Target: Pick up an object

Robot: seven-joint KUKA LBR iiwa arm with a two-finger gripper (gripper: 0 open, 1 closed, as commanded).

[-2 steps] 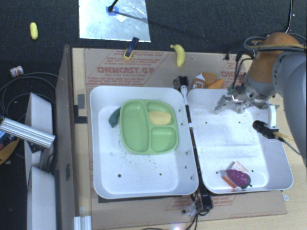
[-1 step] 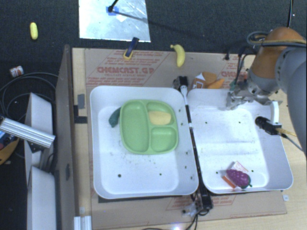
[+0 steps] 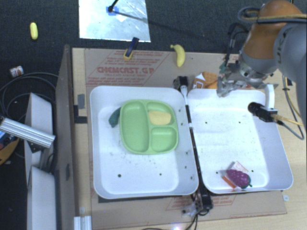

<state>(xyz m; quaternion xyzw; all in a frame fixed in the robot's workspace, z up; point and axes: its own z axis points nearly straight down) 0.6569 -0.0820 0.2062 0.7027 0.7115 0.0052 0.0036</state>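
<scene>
The gripper [image 3: 225, 87] hangs at the 12 o'clock edge of the right bin [image 3: 268, 138]; whether its fingers are apart or together I cannot tell. The nearest thing to pick, a purple toy [image 3: 238, 178], perhaps a bunch of grapes, lies at 6 o'clock in that bin. The arm should travel over it, descend straight, and close around its middle, clear of the bin wall.

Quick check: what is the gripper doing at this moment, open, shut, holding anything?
Gripper: open or shut cannot be told; nothing visibly held, above the right shallow white bin's far edge.
</scene>
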